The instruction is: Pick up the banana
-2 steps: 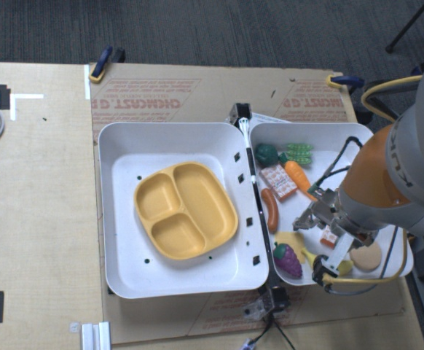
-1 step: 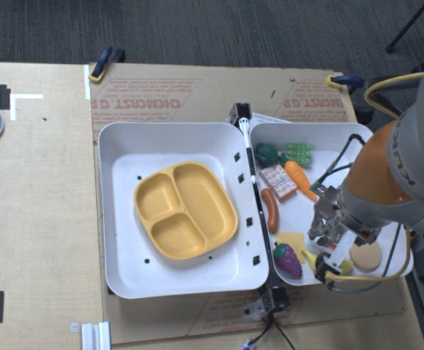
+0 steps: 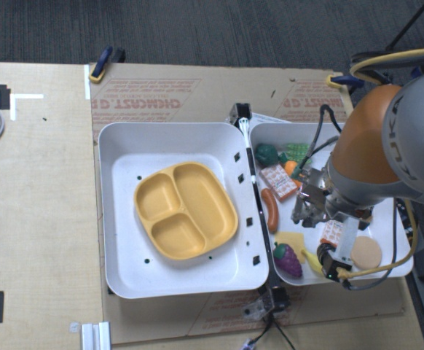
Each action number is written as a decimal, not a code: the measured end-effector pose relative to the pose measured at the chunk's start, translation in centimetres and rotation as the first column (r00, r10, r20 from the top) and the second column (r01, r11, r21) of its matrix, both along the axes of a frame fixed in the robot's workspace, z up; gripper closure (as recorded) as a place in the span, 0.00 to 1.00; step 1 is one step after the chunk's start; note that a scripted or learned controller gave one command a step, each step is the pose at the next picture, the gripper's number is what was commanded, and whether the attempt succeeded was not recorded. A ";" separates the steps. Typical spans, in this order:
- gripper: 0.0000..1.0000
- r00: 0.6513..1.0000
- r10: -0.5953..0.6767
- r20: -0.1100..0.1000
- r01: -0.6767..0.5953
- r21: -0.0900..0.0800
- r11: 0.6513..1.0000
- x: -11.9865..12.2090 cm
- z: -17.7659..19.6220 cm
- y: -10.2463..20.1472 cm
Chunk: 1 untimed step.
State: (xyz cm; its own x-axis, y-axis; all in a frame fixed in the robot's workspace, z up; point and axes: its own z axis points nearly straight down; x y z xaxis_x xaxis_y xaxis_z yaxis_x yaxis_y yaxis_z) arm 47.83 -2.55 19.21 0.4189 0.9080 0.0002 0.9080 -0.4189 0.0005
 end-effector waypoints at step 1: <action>1.00 0.930 0.367 -0.002 -0.367 0.001 0.930 0.0 0.0 4.0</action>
State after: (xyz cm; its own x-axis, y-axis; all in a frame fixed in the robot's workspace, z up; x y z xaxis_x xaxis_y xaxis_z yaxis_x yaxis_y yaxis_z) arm 47.79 1.50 19.19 0.0568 0.9984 0.0000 0.9984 -0.0568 -0.0012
